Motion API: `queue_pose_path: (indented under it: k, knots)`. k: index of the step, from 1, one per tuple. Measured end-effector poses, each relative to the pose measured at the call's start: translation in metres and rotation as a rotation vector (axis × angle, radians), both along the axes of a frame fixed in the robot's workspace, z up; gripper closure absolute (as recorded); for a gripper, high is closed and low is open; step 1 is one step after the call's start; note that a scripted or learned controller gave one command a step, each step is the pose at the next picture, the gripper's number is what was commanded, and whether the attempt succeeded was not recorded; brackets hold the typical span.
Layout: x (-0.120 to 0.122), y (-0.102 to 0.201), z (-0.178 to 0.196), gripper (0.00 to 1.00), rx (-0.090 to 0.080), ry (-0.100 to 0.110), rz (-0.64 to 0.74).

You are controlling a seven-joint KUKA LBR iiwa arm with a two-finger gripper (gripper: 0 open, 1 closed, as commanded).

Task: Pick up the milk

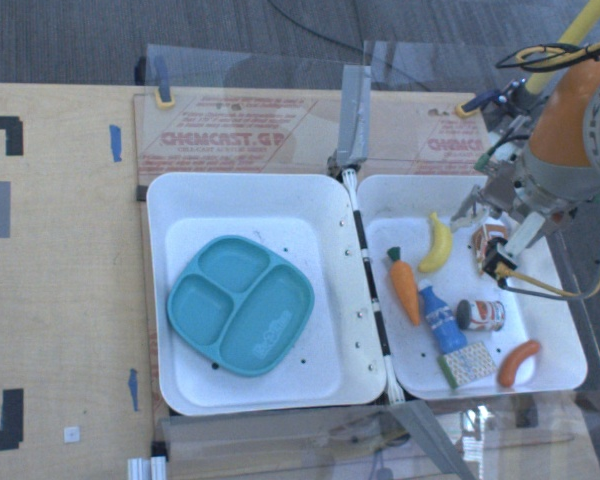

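A pale wooden bench (60,298) runs in from the left. On it sit two shallow white bins, side by side and touching along their inner rims.

The left bin (170,193) holds one thing: a teal divided plate (242,304) with three compartments, lying flat near the bin's middle.

The right bin (380,218) is crowded. At its left side an orange carrot (405,286) lies lengthwise, green top towards the far wall. Just beside it, further back, is a yellow banana (437,246). The milk (441,322), a blue carton with a white top, lies on its side just right of the carrot, in the middle of this bin. At its near end is a small patterned box (468,365), touching or almost touching it. Right of the milk lies a can (481,314) on its side.

Behind the can, the gripper (488,218) hangs low over the bin's back right part, above a small red-and-white thing (491,242) that it partly hides. Whether the gripper is spread or pressed together, I cannot tell. It is apart from the milk.

An orange-red sausage (517,361) lies in the near right corner. The arm (570,118), grey with an orange band, comes in from the right.
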State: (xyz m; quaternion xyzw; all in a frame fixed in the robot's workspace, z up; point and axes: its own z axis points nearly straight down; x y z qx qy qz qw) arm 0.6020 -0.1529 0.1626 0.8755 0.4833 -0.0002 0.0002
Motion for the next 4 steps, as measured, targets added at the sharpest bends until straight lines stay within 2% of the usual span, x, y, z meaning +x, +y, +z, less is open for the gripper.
queue_pose_path:
  k: [1, 2, 3, 4]
  knots:
    - [0.031, -0.035, -0.046, 0.00, -0.013, -0.032, 0.060]
    - [0.034, -0.051, -0.055, 0.00, -0.004, -0.029, 0.222]
    - [0.038, -0.053, -0.038, 1.00, -0.017, -0.046, 0.225]
    - [0.036, -0.054, -0.043, 0.00, -0.018, -0.037, 0.225]
